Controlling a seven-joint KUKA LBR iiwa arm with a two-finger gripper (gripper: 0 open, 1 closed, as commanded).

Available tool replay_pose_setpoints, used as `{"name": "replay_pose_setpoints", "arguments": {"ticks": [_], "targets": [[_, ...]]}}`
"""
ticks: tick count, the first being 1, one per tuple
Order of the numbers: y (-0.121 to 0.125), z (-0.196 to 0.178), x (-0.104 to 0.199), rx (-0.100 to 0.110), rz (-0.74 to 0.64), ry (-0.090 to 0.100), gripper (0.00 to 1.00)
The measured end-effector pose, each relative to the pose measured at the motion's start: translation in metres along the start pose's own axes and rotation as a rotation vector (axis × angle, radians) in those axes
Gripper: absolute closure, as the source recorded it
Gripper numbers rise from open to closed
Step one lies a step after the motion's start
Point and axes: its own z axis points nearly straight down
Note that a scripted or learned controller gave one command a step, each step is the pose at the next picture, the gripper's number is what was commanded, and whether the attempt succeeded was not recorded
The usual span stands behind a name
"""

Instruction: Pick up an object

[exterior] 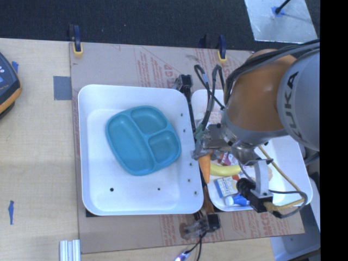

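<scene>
The grey and orange arm [266,102] hangs over the right bin [296,162] and hides most of it. Its gripper [203,145] is low at that bin's left edge, just above an orange carrot-like piece [205,170]. Next to the carrot lies a yellow banana-shaped piece [224,170]. Below them sit a small blue and white box [224,186] and a blue-capped white tube [237,200]. A red bit [225,158] peeks out under the wrist. Nothing shows as held.
The left bin [92,194] holds a blue divided plate [143,140] near its middle. Cables run from the wrist across the right bin's front to a black connector [260,203]. A dark device [8,86] sits at the bench's far left.
</scene>
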Motion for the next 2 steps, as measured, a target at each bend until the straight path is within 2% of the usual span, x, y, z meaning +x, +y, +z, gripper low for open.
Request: {"name": "replay_pose_setpoints", "arguments": {"ticks": [1,2], "targets": [[0.038,0.031,0.068,0.000,-0.004,-0.001,1.00],[0.039,-0.019,-0.040,0.001,0.001,0.000,1.00]]}}
